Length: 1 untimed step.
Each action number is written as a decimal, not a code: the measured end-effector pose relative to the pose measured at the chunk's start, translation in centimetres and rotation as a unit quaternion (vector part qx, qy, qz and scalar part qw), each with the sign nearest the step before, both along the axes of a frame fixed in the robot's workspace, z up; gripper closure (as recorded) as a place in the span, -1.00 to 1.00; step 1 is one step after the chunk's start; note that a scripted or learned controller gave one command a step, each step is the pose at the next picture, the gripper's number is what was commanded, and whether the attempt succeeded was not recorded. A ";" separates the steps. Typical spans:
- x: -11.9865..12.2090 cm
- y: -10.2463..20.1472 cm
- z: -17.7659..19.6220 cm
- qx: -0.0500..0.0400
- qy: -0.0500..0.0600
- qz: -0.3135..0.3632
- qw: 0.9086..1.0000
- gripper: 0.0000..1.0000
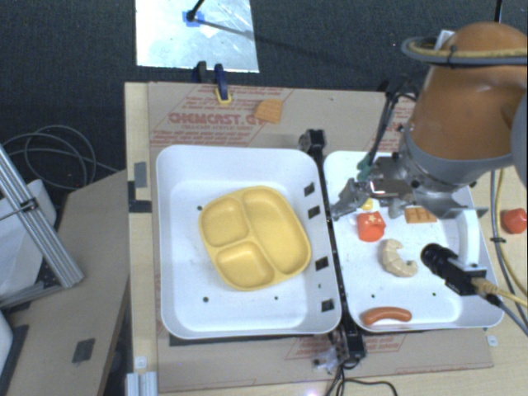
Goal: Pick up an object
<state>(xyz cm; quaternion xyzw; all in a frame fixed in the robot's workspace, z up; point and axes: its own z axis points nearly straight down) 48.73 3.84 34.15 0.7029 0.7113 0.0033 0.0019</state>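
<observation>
In right bin (462, 304) | hot dog (387, 315) long axis left-right | end effector (351, 198) grip state unclear

The cardboard sheet (239, 115) beneath the two bins carries red printed lettering behind the left bin; the largest line reads "CHEMCAST", with a smaller line under it too blurred to read. Similar red print on the sheet's near edge is illegible.
</observation>
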 end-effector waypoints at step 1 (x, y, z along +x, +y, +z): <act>-0.2 5.3 -8.7 -0.001 0.007 -0.001 1.000 -1.00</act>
